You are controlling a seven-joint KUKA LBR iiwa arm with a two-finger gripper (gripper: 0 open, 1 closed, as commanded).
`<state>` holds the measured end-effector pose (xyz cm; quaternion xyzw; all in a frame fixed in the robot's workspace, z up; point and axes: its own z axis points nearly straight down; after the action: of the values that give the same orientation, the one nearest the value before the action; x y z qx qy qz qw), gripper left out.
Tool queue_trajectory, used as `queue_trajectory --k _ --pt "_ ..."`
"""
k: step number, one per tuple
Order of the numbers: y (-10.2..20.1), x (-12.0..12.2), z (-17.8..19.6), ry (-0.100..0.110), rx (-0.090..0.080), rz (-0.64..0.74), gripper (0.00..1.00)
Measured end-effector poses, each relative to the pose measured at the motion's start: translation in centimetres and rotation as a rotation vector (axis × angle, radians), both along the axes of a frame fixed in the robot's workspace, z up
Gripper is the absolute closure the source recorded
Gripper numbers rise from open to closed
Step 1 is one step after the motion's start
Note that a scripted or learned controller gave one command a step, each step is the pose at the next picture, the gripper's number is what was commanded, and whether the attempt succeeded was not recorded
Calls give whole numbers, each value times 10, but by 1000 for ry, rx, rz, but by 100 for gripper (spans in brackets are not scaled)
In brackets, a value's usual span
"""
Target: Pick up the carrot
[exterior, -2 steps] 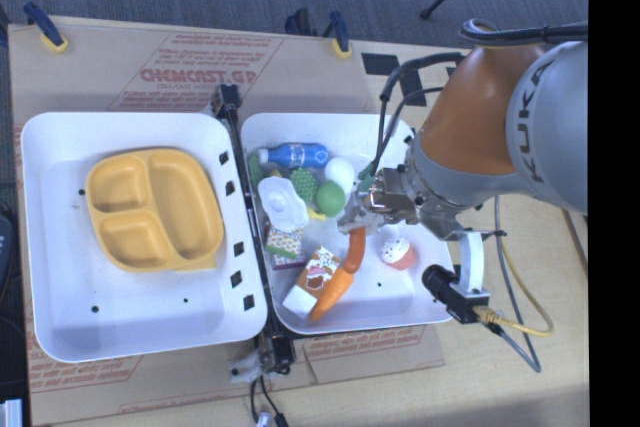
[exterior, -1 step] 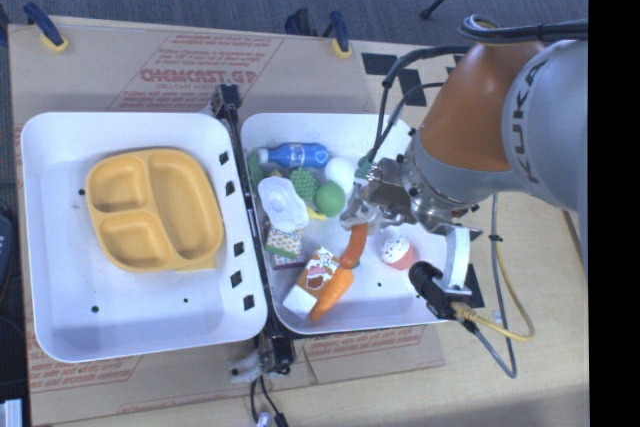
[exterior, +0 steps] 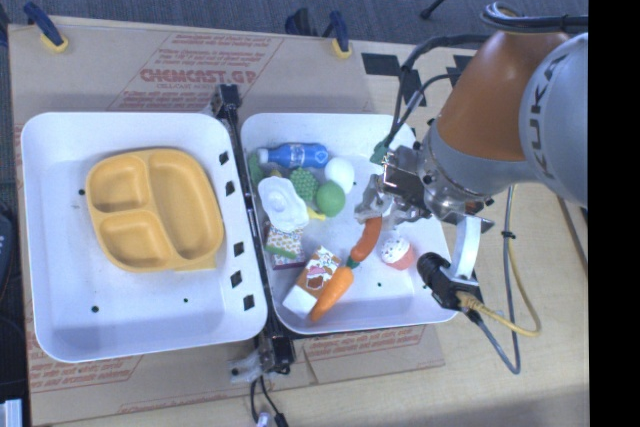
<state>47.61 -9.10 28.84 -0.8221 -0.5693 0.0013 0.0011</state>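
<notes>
- Below and just left of the gripper [exterior: 378, 207], the carrot [exterior: 333, 292] is seen lying in the right bin [exterior: 400, 310], against a small carton [exterior: 313, 281].
- Whether the gripper is wide or narrow cannot be told.
- An orange sausage-like piece [exterior: 366, 241] lies directly beneath the gripper.

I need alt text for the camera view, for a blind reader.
The grey arm's tool hovers in the right white bin, over toy foods including an orange plastic carrot. The left white bin holds a yellow divided plate.
</notes>
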Motion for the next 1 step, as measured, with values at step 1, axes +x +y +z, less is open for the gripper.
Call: queue_trajectory --k 1 --pt "-12 0 -44 2 1 121 100"
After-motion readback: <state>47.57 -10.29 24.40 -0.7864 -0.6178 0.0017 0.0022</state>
